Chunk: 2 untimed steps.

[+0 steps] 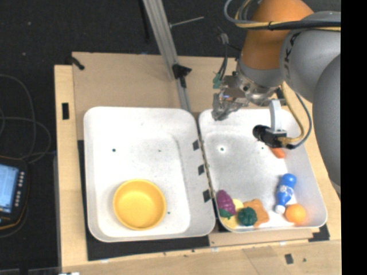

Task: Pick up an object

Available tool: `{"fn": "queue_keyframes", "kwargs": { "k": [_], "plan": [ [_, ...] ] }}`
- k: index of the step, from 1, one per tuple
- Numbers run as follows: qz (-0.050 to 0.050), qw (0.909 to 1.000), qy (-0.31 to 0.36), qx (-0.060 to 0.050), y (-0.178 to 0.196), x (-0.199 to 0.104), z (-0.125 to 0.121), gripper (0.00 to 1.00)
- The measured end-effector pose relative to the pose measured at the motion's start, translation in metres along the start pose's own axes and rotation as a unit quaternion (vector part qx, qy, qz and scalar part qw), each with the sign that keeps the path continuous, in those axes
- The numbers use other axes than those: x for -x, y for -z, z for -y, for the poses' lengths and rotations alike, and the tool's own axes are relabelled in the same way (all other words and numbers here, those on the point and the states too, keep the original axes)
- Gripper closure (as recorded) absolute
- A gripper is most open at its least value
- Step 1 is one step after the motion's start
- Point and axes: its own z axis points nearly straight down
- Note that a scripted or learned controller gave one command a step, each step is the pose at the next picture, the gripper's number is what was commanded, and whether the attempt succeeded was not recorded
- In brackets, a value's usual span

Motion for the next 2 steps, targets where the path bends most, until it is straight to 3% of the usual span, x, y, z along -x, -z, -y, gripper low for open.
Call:
{"fn": "queue_keyframes", "kwargs": {
  "k": [2],
  "plan": [
    [0.000, 1.0000, 0.001, -0.001, -0.017, -0.110, 0.007, 1.00]
  ]
}}
